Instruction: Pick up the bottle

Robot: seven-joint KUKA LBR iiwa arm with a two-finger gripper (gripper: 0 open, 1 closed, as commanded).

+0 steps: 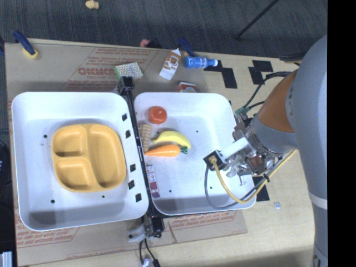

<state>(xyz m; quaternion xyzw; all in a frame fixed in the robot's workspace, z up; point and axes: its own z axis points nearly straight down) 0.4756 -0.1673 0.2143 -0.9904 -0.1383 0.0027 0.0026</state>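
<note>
Two shallow white bins, side by side on bench.
Left bin [22,149]: yellow three-compartment plastic tray [88,156]. Right bin [222,107]: red tomato [157,114], yellow banana [173,138], orange carrot [163,151], ridged beige cone [146,134] — clustered near the divider. Blue plastic bottle [198,63], lying on its side on bench beyond the bins. Two-finger gripper [240,166] over right bin's right edge — opening cannot be told.
</note>
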